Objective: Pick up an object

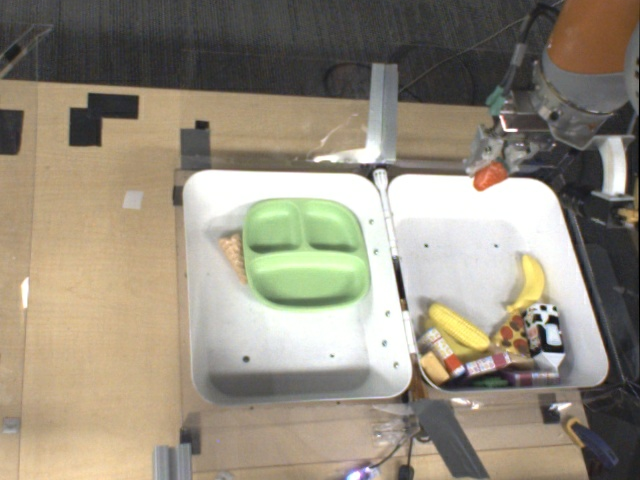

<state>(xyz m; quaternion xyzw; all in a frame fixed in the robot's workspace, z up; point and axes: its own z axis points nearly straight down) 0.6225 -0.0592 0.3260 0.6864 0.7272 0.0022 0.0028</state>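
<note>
A tan bench [90,298] bears two white bins side by side. The left bin [215,368] holds a green tray [303,251] over a tan snack [233,256]. The right bin [470,228] has a banana [530,280], a corn cob [458,326] and small packets piled at its 5 o'clock corner. At that bin's 12 o'clock rim, the tool [492,168] is clenched on a red-orange item [490,176], clear of the bin floor.

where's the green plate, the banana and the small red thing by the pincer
green plate [304,252], camera view, its middle divider
banana [531,279], camera view, mid-curve
small red thing [490,176], camera view, its centre, at the right bin's top rim
</note>
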